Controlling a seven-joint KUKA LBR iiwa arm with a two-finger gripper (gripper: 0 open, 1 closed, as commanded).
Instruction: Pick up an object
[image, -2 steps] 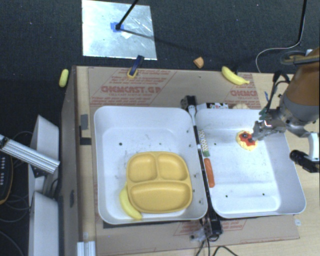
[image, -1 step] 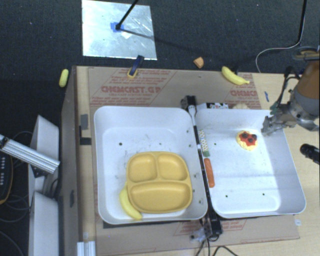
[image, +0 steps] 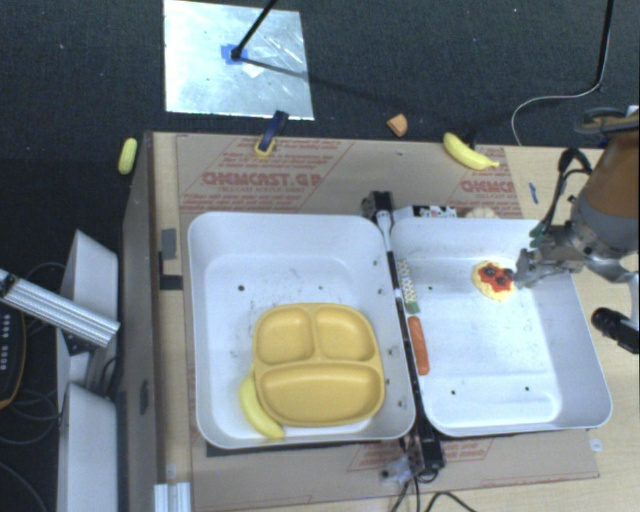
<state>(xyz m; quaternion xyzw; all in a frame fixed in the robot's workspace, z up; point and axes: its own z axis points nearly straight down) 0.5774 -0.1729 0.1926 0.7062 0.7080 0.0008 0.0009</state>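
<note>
- Camera view, looking down at a slant: two shallow white plastic bins are sitting side by side on a brown cardboard-looking worktop (image: 250, 175) with faded red print.
- The left bin (image: 220, 250) is carrying a smooth yellow divided plate (image: 318, 362), rounded and moulded into three compartments, with a curved yellow banana (image: 256, 408) lying tucked against its lower left edge.
- The right bin (image: 560, 385) is holding a small flat toy pizza slice (image: 492, 280), yellow with red and dark blobs on top, lying near the bin's upper right area.
- A thin orange carrot-shaped stick (image: 421, 346) is lying along the right bin's left wall, just beside the seam between the bins.
- The grey arm is reaching in from the right, and the pincer (image: 524, 267) is sitting low in the right bin, just beside the pizza slice's right edge, looking like it's touching it. Can't tell how far apart its tips are or whether it's got anything, too small and dark.
- Another banana (image: 468, 151) is lying on the worktop behind the right bin, and a small yellow piece (image: 127, 155) is lying off the worktop's left corner on the dark carpet.
</note>
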